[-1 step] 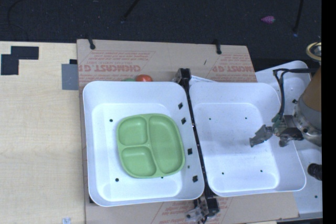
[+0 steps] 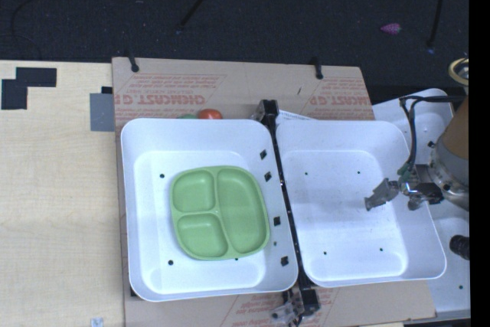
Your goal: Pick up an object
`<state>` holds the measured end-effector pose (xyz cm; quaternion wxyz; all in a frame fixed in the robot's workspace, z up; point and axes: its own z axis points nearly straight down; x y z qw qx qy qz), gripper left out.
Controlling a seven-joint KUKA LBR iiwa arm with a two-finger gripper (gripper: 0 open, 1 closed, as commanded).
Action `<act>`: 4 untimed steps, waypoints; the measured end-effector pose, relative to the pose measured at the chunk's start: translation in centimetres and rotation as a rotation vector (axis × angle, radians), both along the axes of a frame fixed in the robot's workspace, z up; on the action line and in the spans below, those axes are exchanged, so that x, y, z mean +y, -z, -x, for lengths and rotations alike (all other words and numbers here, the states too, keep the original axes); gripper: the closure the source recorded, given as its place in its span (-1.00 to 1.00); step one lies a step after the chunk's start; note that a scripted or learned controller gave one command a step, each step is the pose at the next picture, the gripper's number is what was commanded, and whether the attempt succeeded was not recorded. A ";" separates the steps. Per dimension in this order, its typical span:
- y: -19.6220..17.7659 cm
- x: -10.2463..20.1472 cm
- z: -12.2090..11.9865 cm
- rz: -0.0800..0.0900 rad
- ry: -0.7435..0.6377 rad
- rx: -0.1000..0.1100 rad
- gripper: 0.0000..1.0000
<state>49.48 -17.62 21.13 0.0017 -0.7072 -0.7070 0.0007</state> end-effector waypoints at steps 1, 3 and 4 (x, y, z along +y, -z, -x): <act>5.0 -0.7 -0.4 -0.001 0.000 0.003 -1.00; 12.4 -0.5 0.7 0.000 0.000 0.000 -1.00; 11.2 -0.6 0.6 0.000 0.004 -0.003 1.00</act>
